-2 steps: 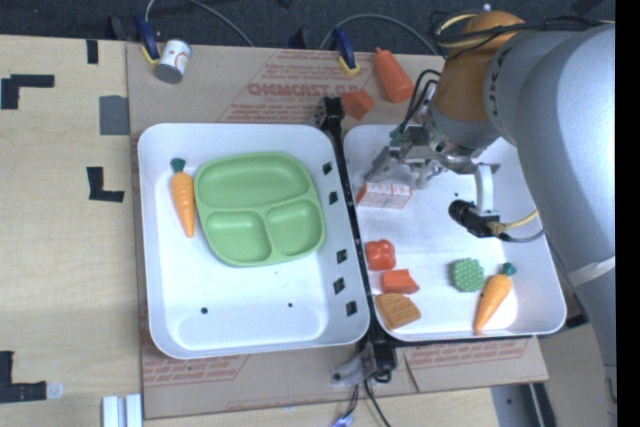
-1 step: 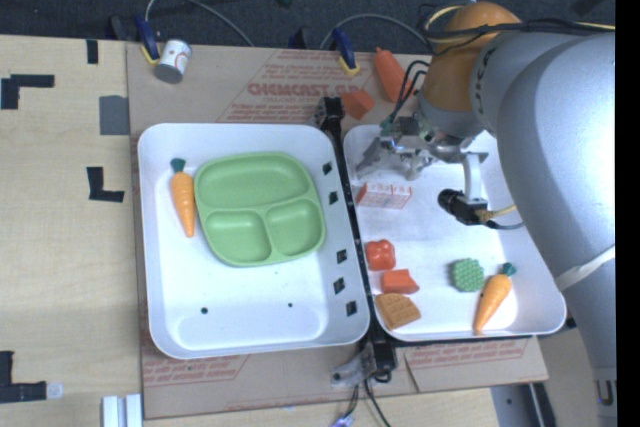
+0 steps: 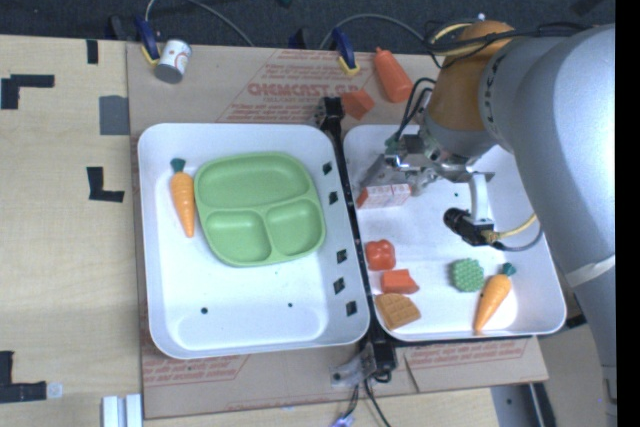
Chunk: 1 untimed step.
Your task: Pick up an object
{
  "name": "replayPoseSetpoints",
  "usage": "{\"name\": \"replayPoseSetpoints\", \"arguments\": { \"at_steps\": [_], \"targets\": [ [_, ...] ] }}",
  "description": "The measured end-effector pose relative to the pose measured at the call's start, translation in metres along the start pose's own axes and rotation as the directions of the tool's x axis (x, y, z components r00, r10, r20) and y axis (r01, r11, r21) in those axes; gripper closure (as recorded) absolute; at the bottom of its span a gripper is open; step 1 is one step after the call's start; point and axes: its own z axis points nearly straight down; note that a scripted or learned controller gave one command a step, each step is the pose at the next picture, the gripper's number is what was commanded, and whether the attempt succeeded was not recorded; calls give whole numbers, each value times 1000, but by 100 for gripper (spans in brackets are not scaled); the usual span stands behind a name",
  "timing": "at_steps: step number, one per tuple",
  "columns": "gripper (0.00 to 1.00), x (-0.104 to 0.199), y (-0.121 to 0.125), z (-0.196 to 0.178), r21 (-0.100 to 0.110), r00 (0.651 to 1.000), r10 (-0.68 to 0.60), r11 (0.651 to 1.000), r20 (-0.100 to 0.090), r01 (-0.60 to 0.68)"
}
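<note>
My gripper point(image 3: 398, 167) is low over the upper left part of the right bin point(image 3: 530, 315), below the orange wrist band point(image 3: 462, 95). A small white and pink box point(image 3: 385, 194) lies right under and in front of it; whether they touch is unclear. Further down the right bin lie a red piece point(image 3: 379, 254), an orange block point(image 3: 398, 281), a tan waffle-like piece point(image 3: 398, 311), a green knobbly piece point(image 3: 466, 274) and a carrot point(image 3: 491, 300). In the left bin point(image 3: 160, 275) sit a green divided plate point(image 3: 262, 207) and a second carrot point(image 3: 183, 198).
The grey arm point(image 3: 560, 145) covers the right bin's right side. Behind the bins lie an orange carrot-shaped toy point(image 3: 392, 75), a small orange piece point(image 3: 357, 102) and a white can point(image 3: 173, 59). A black divider point(image 3: 345, 215) runs between the bins. A black cable end point(image 3: 470, 227) hangs by the gripper.
</note>
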Motion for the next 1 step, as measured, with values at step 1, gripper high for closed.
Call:
{"name": "replayPoseSetpoints", "arguments": {
  "at_steps": [1],
  "targets": [
    [100, 0, 1, -10, -2, 1000, -1, 1000, 2, 1]
  ]
}}
